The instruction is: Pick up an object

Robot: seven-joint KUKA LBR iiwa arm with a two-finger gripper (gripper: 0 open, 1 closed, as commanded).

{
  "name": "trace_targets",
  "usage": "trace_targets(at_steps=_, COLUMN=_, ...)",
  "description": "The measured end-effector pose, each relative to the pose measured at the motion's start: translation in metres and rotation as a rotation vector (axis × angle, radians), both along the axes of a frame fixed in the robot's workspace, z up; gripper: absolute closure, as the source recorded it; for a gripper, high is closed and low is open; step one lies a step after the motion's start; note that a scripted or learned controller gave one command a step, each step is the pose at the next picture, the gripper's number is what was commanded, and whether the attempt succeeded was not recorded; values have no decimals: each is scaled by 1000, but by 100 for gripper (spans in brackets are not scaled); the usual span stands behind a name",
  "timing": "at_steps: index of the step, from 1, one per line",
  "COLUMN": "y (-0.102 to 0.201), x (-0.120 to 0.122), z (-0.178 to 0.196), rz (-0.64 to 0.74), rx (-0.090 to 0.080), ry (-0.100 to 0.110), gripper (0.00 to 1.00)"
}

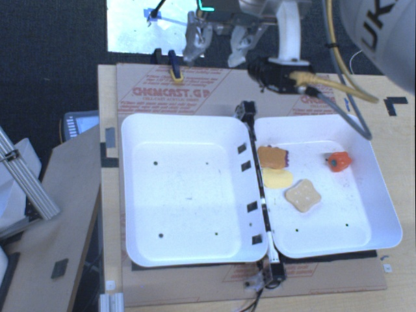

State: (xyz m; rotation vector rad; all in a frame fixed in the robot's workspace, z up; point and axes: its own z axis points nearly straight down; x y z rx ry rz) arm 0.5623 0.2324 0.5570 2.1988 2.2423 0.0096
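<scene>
Gripper (218,46): released, fingers apart, nothing between them, raised beyond the far edge of the bins.
Right bin (364,233): orange piece (338,161), tan biscuit (303,195), yellow disc (278,179), orange-brown block (273,156).

orange-brown block (272,156): squarish, with a purple edge showing on its right side; lies flat in the right bin, at about ten o'clock from that bin's centre, close to the wall between the bins.
yellow piece (277,179): pale, flat, rounded; just at six o'clock of the orange-brown block, touching or nearly touching it.
tan toast-shaped piece (303,195): flat, lobed corners, turned at a slant; at five o'clock of the yellow piece, just beside it.
red-orange object (338,161): small and chunky, with a grey spot; at three o'clock of the block, well apart.
</scene>
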Motion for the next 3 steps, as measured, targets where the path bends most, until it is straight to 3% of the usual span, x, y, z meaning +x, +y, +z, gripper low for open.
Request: trace_targets(at_steps=3, y=0, x=0, z=0, rz=0, rx=0, ry=0, gripper=0)
